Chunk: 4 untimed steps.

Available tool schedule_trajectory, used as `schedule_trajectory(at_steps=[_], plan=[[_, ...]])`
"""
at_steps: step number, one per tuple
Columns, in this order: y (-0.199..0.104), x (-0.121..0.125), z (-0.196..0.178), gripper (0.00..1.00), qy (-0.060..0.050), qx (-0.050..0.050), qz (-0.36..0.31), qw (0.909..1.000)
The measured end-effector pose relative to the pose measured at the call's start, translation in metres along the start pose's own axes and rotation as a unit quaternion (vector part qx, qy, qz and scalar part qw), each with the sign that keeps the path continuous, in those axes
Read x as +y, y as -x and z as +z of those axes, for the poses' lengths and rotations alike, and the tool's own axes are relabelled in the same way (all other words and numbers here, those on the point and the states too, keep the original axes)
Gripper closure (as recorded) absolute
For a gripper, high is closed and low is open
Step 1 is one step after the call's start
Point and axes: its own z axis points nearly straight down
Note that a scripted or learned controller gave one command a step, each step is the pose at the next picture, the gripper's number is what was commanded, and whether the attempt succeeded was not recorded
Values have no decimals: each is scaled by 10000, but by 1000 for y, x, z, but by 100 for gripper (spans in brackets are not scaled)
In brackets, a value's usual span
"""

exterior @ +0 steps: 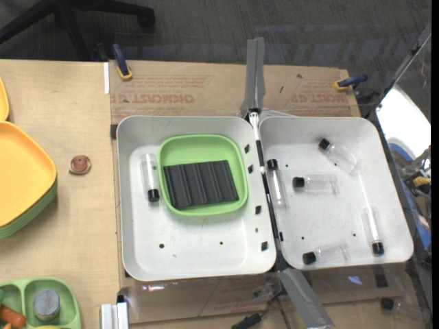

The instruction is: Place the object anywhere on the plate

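Carpeted floor up top with an office chair base (pixel 75 5) poking in, and below that a tan table (pixel 62 101) carrying two white bins side by side.

The left bin (pixel 137 252) has a green plate (pixel 202 148) sitting toward its 12 o'clock half. A dark ribbed slab (pixel 203 184) lies flat on the plate, pretty much centred. At the plate's 9 o'clock, just beside the rim, a clear vial (pixel 149 175) lies on the bin floor with its black cap at the 6 o'clock end.

The right bin (pixel 357 129) holds five more clear black-capped vials, well apart: one along the 9 o'clock wall (pixel 276 182), one near 12 o'clock (pixel 336 153), one around the middle (pixel 314 183), one at 6 o'clock (pixel 324 255) and one at 4 o'clock (pixel 372 230).

Off at the table's 9 o'clock there's a stack of orange plates (pixel 20 177) and a small reddish knob (pixel 80 164); a green divided tray (pixel 31 300) sits at 7 o'clock.
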Motion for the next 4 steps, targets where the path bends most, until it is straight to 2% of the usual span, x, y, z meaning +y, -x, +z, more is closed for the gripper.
schedule_trajectory(at_steps=[3, 4], plan=[[0, 0, 9, 0, -4, 11, 895, 9960], [0, 0, 13, 0, -2, 8, 909, 9959]])
